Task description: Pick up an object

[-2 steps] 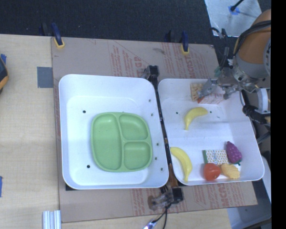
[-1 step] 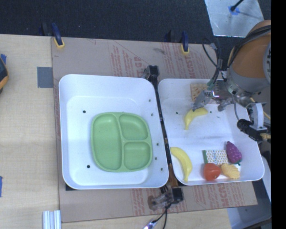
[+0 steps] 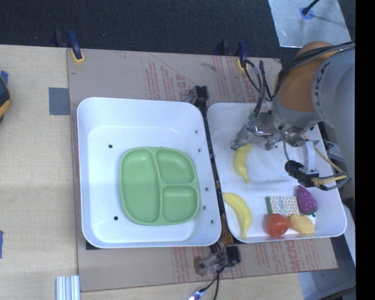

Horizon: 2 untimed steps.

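The gripper (image 3: 257, 136) hangs spread above the right bin (image 3: 228, 119), just beside the upper banana (image 3: 241, 163); it looks light, smooth, likely slippery plastic; best pinched across its middle.

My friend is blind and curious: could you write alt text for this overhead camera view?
A grey robot arm's gripper hovers at a yellow banana in the right bin, which also holds a second banana and small toy foods. The left bin holds a green divided plate.
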{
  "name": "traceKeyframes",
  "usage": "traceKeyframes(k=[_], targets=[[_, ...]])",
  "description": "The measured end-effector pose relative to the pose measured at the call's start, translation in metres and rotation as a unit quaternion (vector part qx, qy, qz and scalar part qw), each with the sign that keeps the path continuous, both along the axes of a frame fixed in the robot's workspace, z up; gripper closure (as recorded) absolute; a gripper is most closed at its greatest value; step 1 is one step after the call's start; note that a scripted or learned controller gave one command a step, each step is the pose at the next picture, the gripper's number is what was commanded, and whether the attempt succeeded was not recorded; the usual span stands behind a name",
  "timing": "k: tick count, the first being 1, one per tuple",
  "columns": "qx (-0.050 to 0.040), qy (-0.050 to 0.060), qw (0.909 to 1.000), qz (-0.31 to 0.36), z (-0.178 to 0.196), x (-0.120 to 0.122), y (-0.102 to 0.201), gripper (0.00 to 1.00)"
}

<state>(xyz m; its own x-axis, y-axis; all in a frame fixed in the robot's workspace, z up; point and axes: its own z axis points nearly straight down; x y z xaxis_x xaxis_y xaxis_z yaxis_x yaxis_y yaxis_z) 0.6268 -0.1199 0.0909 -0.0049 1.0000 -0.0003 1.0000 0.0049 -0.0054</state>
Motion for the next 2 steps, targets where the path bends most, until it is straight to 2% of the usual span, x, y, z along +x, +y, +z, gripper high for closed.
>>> traceKeyframes(k=[1, 2], targets=[[0.0001, 0.000, 1.0000, 0.001, 0.001, -0.003, 0.021, 0.00], [-0.0001, 0.001, 1.0000, 0.001, 0.011, -0.003, 0.020, 1.00]])
